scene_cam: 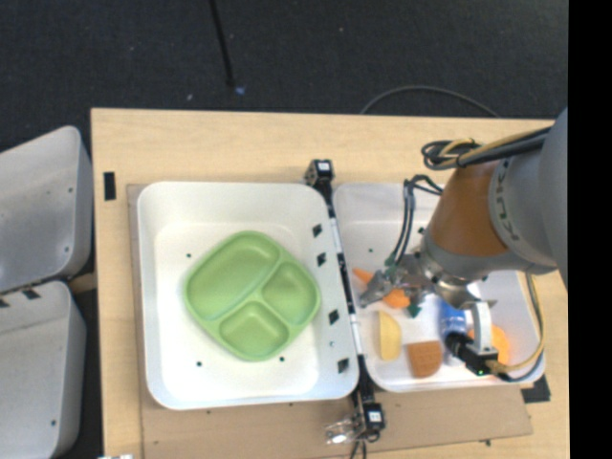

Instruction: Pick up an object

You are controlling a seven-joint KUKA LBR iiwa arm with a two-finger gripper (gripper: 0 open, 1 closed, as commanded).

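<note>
So the gripper point(394, 285) is seen low in the right bin point(375, 208), near its left wall; how wide it's set can't be told. An orange piece point(393, 299) is tucked right under it. Just toward the bin's front edge, a pale yellow chunk point(388, 337) is stood with its long axis running front-to-back, a brown block point(425, 359) beside it.
</note>
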